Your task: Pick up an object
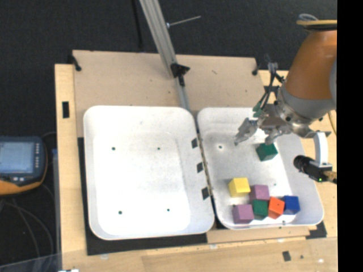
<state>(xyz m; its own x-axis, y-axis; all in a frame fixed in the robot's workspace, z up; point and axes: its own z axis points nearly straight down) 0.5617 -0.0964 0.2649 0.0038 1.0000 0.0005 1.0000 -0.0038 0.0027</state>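
My gripper point(258, 134) hangs over the back half of the right bin point(221, 123), its fingers spread apart with nothing seen between them. One grey finger point(245, 131) points down and to the left. A dark green block point(266, 151) sits just below and to the right of the fingertips, apart from that finger. Toward the bin's front lie a yellow block point(239, 186), two purple blocks point(261, 192) point(243, 212), a green block point(260, 208), an orange block point(276, 207) and a blue block point(291, 203).
The left bin point(142, 169) stands beside the right one, with small black clips along the shared edge. A slanted metal rail point(161, 38) rises behind the bins. A small screen device point(20, 158) sits off the bench at far left.
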